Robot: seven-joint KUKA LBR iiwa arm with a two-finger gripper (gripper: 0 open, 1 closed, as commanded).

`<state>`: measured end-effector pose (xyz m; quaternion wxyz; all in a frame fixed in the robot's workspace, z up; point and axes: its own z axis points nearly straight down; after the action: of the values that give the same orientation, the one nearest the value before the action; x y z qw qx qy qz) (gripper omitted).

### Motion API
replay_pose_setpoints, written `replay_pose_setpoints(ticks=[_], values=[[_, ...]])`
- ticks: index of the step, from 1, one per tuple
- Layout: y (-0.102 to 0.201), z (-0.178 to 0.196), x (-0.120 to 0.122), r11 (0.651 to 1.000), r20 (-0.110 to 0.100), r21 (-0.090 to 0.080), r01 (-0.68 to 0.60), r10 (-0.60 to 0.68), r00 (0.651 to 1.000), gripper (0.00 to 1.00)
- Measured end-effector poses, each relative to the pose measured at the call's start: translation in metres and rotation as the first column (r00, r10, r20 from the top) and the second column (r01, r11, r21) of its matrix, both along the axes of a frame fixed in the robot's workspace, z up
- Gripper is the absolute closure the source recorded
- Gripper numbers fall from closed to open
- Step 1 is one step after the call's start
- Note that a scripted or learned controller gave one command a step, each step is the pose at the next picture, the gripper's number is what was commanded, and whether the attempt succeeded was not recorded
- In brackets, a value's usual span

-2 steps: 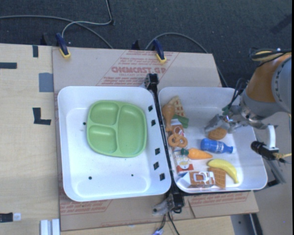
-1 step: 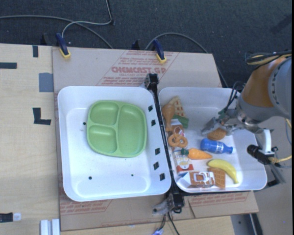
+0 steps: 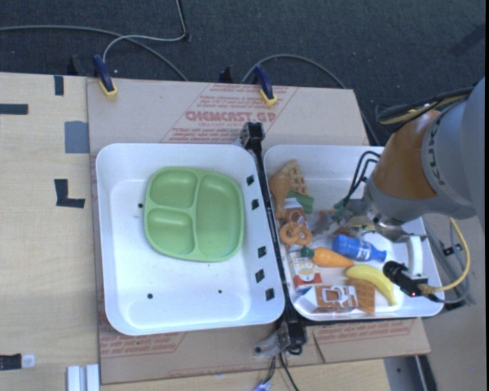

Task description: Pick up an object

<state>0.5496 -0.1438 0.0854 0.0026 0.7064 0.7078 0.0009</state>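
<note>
Objects for picking lie jumbled in the right bin (image 3: 310,155): a yellow banana (image 3: 373,282) near its front right corner, an orange carrot (image 3: 332,258) just behind it toward the middle, a blue bottle (image 3: 357,248) beside the carrot, a pretzel (image 3: 294,234) close to the divider between the bins, a brown pastry-like piece (image 3: 284,179) toward the back left corner, and a flat printed packet (image 3: 336,297) along the front edge. The left bin (image 3: 118,243) carries a green divided plate (image 3: 193,213), sitting toward its back half.

As far as I can judge, the pick is not yet done. Every item rests on the bin floor and nothing is lifted clear. What remains is the grasp itself and the raise.

The arm (image 3: 440,157) comes in over the right edge of the right bin, its orange band (image 3: 403,163) above the bin's back right part, the wrist pointing down into the clutter. The gripper (image 3: 360,218) sits low just behind the blue bottle, near the middle of the bin, but the wrist body and cables hide it from where I stand, so I cannot tell how it is set or whether it touches anything. The bottle looks like the nearest candidate, though that is a guess.
</note>
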Motion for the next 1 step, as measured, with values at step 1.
replay_pose_setpoints(ticks=[1], values=[[-0.0005, 0.0088, 0.0009, 1.0, 0.0, 0.0, 0.0, 0.0, 1.0, 1.0]])
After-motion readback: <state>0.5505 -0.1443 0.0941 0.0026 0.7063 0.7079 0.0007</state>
